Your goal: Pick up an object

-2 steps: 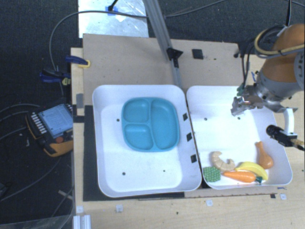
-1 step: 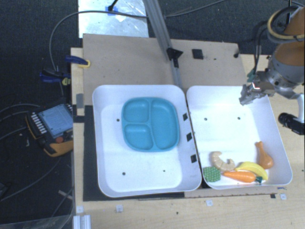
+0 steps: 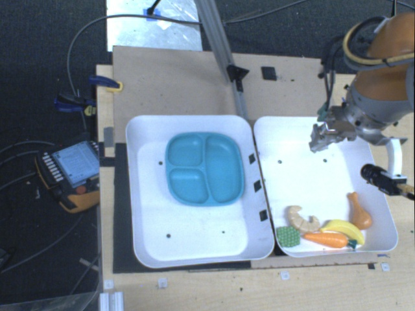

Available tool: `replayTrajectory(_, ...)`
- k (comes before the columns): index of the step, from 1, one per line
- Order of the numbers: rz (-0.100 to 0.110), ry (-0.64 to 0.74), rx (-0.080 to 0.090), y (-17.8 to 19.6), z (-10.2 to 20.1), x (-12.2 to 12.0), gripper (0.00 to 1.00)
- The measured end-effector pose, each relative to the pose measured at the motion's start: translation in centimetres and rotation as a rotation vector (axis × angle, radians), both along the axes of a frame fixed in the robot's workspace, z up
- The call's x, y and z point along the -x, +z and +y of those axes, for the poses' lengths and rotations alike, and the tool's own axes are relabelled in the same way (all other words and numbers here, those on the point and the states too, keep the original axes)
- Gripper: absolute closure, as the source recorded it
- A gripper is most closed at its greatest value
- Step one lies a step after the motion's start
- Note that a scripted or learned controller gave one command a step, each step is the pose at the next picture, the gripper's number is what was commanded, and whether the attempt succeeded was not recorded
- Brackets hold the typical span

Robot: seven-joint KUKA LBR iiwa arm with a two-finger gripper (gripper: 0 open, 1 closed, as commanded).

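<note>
Counted: two shallow white bins [image 3: 194, 125] [image 3: 285, 131], one blue three-compartment plate [image 3: 205, 168], five toy foods (all right bin) [image 3: 327, 229].

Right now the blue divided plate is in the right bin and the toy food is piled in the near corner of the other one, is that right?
Not quite. The camera view shows the blue divided plate in the left bin, not the right. The toy food is piled in the near corner of the other one, the right bin.
</note>
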State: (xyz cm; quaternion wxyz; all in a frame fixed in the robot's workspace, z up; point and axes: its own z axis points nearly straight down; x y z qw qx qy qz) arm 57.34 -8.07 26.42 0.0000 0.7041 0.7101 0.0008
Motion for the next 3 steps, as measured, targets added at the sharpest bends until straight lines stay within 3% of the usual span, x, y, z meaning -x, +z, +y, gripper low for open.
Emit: replayTrajectory(3,0.003,0.000,-0.001,-3.7,12.2,5.3,1.00)
